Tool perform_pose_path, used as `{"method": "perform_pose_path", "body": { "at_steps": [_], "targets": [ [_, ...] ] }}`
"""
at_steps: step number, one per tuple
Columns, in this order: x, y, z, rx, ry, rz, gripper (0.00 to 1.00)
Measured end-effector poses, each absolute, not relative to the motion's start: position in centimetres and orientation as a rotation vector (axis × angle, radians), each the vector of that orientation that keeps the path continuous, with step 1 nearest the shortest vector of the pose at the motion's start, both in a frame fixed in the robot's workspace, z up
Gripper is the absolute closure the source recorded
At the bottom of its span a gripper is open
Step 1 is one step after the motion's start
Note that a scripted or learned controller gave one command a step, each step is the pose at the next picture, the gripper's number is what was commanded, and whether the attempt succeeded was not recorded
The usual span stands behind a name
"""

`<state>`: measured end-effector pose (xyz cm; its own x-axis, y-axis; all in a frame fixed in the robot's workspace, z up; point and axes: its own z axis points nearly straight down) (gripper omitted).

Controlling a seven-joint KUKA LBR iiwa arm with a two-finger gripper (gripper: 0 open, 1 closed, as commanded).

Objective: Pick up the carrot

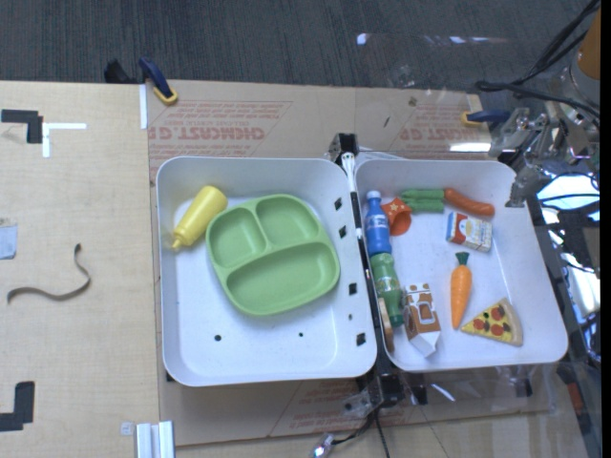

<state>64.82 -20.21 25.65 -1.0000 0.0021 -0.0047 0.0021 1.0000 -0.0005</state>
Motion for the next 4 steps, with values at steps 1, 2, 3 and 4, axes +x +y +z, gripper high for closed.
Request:
{"method": "perform_pose_path", "body": {
  "at_steps": [1,2,3,4],
  "targets": [
    [59.5,-19.4,17.4,-0.146,3.134,-0.001,0.0],
    [55.2,-18.4,9.3,-0.039,3.137,0.0,0.0],
    [51.4,-13.6,9.2,0.175,3.136,0.002,0.0],
    [51.6,-13.5,10.1,0.167,3.133,0.0,1.0]
  ]
}}
